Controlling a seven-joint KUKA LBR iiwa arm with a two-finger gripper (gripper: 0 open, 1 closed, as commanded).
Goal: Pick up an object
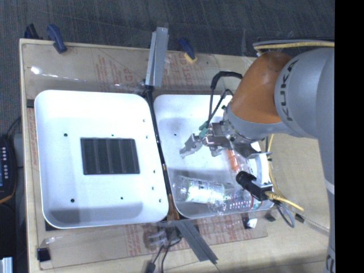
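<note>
My gripper [199,146] hangs over the middle of the right bin [170,115], open, with nothing between its fingers. A clear plastic bottle [199,191] with a white label lies on its side near the bin's front wall, below the gripper and apart from it. A small orange tube [233,161] lies just right of the gripper, partly hidden under the wrist. A clear crinkled item with red marks [235,201] rests in the front right corner, beside the bottle.
The left bin [57,112] holds a flat dark ribbed rectangle [110,156] at its middle. A grey bar [156,56] stands at the back between the bins. Blue clamps [57,38] grip the bench's far edge.
</note>
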